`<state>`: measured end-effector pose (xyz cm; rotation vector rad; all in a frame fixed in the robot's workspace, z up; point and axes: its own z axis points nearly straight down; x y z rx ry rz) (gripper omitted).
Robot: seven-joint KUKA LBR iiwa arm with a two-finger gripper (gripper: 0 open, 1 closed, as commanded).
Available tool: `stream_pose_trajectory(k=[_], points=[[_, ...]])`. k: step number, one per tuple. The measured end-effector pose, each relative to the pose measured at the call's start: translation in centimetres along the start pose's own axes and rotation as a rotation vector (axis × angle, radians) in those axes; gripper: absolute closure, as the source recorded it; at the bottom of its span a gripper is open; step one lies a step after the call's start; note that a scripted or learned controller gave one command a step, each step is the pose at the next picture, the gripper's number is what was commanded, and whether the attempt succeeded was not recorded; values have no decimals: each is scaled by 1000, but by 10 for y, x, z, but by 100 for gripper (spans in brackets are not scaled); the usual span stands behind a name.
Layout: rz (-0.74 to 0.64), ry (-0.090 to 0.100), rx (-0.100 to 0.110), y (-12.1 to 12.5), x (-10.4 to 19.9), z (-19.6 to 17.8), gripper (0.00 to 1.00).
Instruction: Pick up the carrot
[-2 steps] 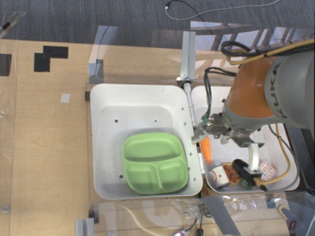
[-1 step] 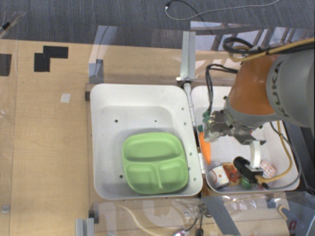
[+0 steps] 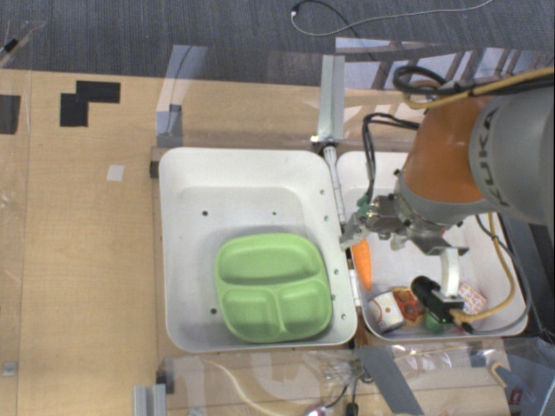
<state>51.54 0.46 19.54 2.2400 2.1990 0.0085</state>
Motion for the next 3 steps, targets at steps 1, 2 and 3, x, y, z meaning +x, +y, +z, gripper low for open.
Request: stream_pose_trajectory(k=[1,2,3], points=[[-5,-1,4,-27,-9,11,0],[63,-1,2,-27,-2,11,0],[60,0,-2,-25,-1,0,100]])
